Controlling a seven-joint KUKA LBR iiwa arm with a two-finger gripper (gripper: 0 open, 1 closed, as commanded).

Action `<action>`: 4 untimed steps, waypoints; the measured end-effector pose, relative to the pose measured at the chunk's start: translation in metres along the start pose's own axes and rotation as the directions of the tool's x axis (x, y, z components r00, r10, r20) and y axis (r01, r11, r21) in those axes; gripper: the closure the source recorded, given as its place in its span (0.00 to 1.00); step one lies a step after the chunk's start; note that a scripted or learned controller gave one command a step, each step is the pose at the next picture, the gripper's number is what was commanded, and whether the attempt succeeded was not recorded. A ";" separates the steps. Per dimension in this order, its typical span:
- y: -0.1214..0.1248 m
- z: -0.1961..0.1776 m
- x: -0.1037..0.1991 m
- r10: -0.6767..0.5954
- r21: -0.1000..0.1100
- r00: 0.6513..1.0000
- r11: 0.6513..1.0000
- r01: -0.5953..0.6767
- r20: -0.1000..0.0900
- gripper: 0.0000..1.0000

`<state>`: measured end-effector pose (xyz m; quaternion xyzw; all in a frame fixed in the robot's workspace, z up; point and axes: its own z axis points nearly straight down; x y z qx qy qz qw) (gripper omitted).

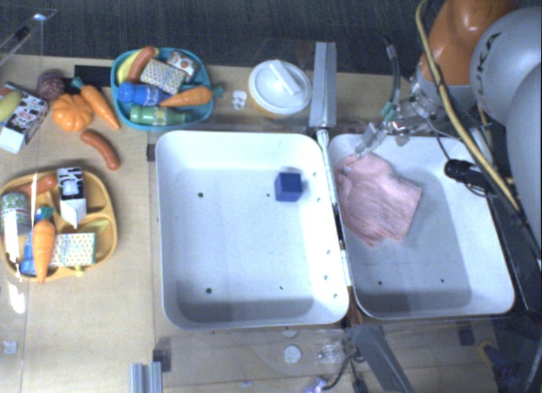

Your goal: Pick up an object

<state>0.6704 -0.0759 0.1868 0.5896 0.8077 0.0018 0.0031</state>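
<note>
The counter (127, 332) is pale wood. Two white bins sit on it side by side, touching: the left bin (246, 298) and the right bin (440, 298). Behind the left bin stands a blue bowl (161, 116) heaped with toy food, and beside that a round white lid (280, 86). At the far left a yellow tray (102, 213) holds more toys. Loose on the wood lie a small pumpkin (71, 112), a carrot (103, 107) and a sausage (102, 150).
</note>
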 end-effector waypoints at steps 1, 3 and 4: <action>-0.026 0.091 -0.031 0.066 0.000 0.998 0.998 -0.066 0.000 0.00; -0.094 0.084 -0.072 -0.032 -0.012 0.999 0.999 0.032 0.007 1.00; -0.094 0.084 -0.072 -0.031 -0.012 0.999 0.999 0.031 0.007 0.00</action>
